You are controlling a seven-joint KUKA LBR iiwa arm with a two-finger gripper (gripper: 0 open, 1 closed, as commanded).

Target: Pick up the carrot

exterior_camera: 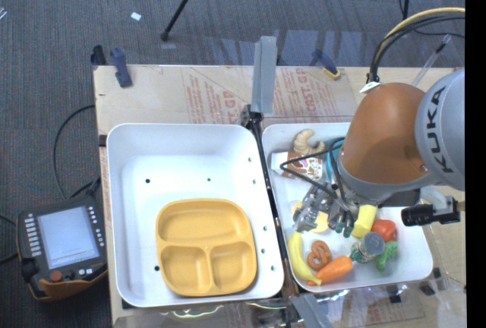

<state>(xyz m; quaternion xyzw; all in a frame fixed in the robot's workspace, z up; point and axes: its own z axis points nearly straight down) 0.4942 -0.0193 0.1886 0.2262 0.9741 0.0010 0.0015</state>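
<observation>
Grey-orange arm over right bin, hand near carrot, grip state unclear

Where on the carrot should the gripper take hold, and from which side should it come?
Likely mid-body, coming straight down. The carrot lies flat near the right bin's front edge, its length running left to right and tilting slightly up to the right. Fingers should close across its narrow width. A pretzel sits just behind its left end and a banana to the left, so the right half looks freer.
</observation>
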